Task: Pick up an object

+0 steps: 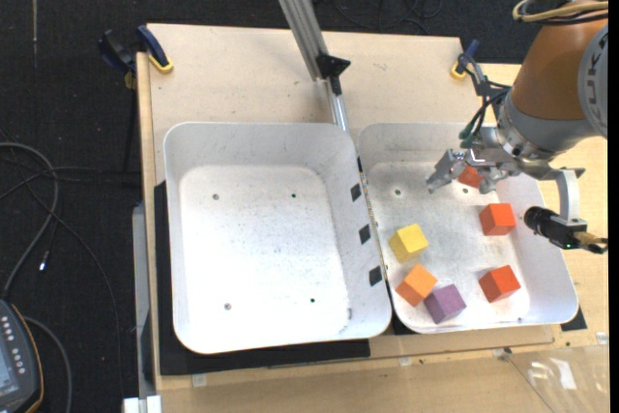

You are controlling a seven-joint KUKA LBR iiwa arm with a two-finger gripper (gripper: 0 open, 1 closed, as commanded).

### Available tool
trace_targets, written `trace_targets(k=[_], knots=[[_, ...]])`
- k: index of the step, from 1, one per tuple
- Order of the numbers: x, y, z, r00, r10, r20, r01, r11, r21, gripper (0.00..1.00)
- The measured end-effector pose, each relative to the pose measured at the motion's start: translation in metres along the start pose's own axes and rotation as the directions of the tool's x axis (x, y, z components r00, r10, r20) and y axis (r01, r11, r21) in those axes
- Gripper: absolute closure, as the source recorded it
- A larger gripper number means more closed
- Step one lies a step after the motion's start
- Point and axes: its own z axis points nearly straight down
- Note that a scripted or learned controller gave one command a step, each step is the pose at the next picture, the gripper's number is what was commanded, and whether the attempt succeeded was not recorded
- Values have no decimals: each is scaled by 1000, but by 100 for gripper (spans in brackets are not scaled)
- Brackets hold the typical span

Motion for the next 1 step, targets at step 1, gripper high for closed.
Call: trace_targets(k=[1], knots=[[30, -40, 73, 1000, 2, -1, -2, 1000, -4, 0]])
